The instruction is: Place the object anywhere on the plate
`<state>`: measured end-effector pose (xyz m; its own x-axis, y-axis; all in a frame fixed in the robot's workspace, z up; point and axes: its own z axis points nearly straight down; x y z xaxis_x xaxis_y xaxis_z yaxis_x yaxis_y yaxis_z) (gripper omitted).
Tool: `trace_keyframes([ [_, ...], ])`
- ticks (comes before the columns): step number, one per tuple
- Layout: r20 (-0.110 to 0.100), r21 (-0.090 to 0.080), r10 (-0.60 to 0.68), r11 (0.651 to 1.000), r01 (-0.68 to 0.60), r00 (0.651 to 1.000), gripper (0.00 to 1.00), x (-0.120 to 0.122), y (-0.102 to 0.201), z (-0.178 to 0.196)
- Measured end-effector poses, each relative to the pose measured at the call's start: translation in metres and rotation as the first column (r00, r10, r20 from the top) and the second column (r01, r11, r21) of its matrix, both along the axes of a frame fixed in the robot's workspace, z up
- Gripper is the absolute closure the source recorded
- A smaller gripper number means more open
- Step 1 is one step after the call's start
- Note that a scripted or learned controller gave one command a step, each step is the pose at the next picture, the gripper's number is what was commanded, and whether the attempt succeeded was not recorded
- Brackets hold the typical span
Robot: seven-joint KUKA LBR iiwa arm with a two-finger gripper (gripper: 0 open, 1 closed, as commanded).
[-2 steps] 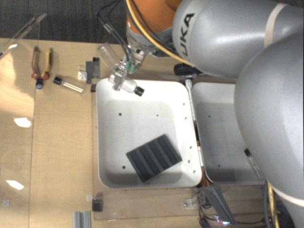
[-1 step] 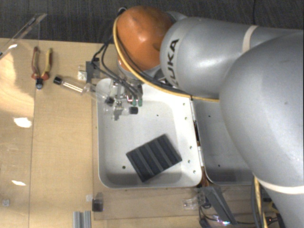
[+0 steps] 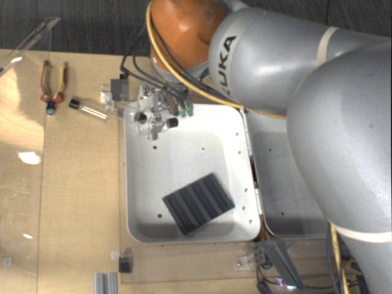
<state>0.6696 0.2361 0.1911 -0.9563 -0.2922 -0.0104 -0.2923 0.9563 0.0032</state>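
Pliers [image 3: 53, 86] on bench [image 3: 73, 182], well left of ridged plate [image 3: 198, 203].

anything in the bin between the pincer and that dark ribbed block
No. In the camera view only bare white bin floor lies between the pincer and the dark ribbed block.
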Motion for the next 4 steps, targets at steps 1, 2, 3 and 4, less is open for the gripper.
trace_keyframes([
  [1, 0.002, -0.001, 0.096, 0.995, -0.096, 0.995, 1.00, 0.000, 0.000, 0.133],
  [2, -0.009, -0.011, 0.463, 0.886, -0.463, 0.886, 1.00, 0.001, -0.007, -0.089],
  [3, 0.005, -0.005, 0.466, 0.885, -0.466, 0.885, 1.00, 0.000, -0.004, 0.028],
  [4, 0.004, -0.004, 0.466, 0.885, -0.466, 0.885, 0.00, 0.000, -0.004, 0.027],
])
